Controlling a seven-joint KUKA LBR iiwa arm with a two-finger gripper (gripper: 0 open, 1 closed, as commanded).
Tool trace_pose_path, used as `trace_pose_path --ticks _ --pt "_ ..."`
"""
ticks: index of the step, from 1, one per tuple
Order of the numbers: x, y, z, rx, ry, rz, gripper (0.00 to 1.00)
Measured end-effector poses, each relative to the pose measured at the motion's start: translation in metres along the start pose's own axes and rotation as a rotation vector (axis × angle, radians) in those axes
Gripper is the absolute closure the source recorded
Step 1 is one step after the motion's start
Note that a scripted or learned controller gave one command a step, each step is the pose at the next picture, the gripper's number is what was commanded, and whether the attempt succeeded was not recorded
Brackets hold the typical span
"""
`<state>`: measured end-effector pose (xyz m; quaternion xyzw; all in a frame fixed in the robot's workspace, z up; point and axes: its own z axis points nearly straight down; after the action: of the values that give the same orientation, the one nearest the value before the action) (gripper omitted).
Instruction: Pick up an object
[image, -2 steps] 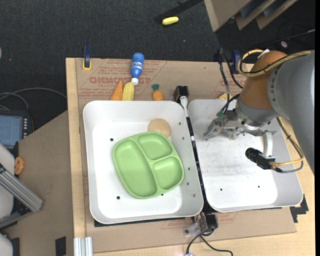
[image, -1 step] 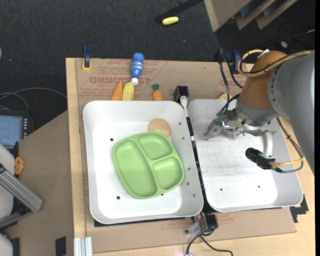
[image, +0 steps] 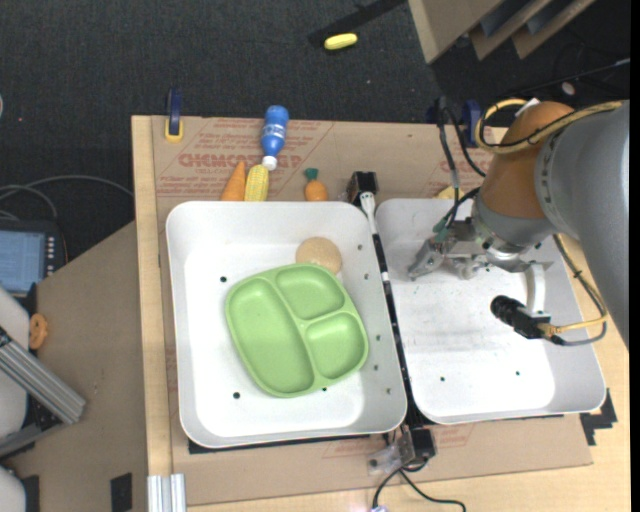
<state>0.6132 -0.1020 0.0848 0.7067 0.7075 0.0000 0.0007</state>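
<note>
Bench (image: 150, 300) with two white bins (image: 200, 400)

Lighting's pretty even and bright from overhead, so the two white bins (image: 200, 330) nearly blow out and lose surface detail. Shadows are soft, just a thin one under the green plate (image: 295, 330). The dark floor along the top of the frame goes murky. Overall a bit soft and grainy (low-res), with the arm (image: 590, 170) at the right edge blurry.
</note>
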Motion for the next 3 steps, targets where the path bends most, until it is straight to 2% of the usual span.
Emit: trace_pose_path --ticks 3 --pt "0.0000 0.0000 0.0000 0.000 0.000 0.000 0.00"
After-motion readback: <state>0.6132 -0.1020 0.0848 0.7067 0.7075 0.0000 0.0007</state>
